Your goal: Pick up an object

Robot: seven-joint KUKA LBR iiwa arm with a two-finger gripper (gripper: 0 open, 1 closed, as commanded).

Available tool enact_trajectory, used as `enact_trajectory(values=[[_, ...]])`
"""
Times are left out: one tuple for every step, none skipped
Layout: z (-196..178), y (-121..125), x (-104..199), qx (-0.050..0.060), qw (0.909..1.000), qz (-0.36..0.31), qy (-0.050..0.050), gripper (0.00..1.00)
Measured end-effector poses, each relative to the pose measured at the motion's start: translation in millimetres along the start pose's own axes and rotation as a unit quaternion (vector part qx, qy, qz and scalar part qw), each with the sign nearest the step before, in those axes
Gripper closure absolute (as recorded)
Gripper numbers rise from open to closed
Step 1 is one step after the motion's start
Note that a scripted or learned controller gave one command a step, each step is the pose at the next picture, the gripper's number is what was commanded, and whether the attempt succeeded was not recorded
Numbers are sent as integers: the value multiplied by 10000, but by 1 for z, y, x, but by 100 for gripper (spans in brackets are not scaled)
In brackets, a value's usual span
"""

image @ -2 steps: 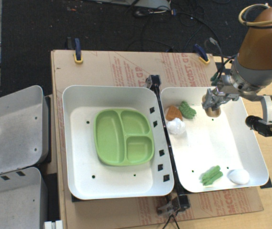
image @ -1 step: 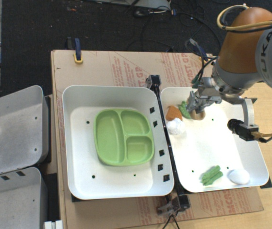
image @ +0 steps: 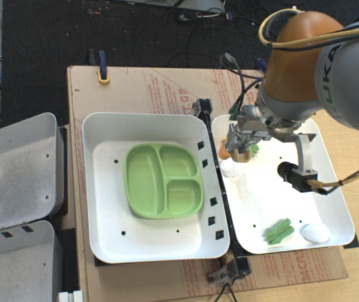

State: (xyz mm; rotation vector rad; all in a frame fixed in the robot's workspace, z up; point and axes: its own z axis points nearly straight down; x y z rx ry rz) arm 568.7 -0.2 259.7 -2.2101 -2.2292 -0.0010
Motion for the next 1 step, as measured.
enact_trajectory(values=[[17,-11,53,9,10000,4,-4,100]])
